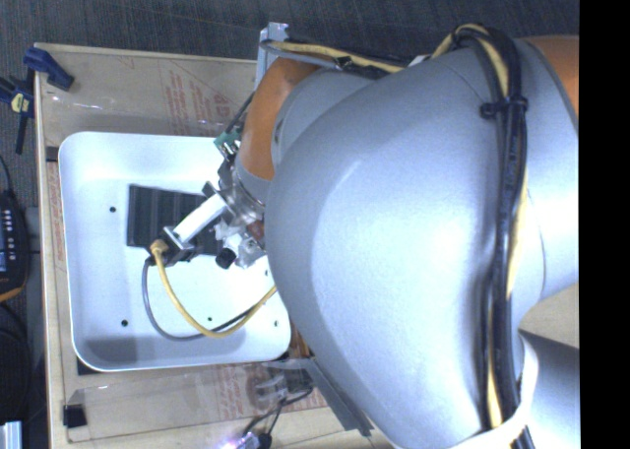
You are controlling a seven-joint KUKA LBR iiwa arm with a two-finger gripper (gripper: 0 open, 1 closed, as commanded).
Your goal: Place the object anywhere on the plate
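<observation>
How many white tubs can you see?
1. The white bin sits on the left of the bench. The big grey arm covers the whole right side, so another bin may be hidden under it.

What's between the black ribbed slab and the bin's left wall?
Camera view: only bare white floor between slab and bin wall, plus one small dark spot.

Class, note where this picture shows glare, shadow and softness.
Camera view: the white bin glares along its upper-left wall, washing out detail; a grey shadow pools in its lower-left corner; the arm, close to the lens, looks soft, with a broad highlight.
</observation>
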